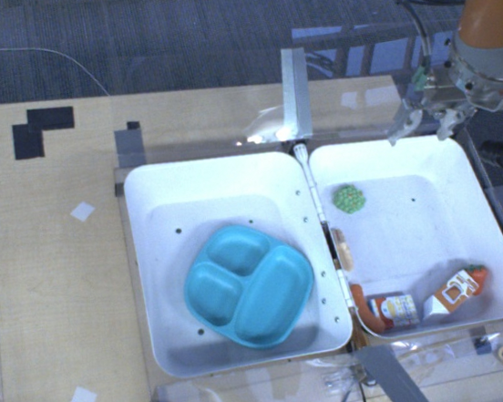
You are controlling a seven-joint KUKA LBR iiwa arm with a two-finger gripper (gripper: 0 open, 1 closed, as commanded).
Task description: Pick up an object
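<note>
Arm: grey, with an orange band (491,8) above the wrist, it reached in at the upper right corner, above the far edge of the right bin.
Gripper (425,125): two thin pale fingers stood apart, with nothing between them, hanging over the far rim of the right bin.
Left bin (153,254): shallow, white, smooth plastic with rounded corners and a few small dark dots on its floor.
Blue plate (249,285): glossy turquoise plastic, rounded, split into three compartments; it lay tilted in the middle of the left bin.
Right bin (437,217): same white plastic, touching the left bin along a shared metal divider.
Green ball (349,198): small, round, bumpy in texture, on the right bin's floor near the divider, well apart from the gripper.
Can (396,310): small cylinder with a red and white label, lying on its side at the near edge of the right bin.
Carton (456,291): orange and white boxy pack, lying flat just beside the can, toward the near right corner.
Bench (53,295): pale wood-toned top with black square markers at the far left.
Floor (210,26): dark grey ribbed carpet beyond the bench.
</note>
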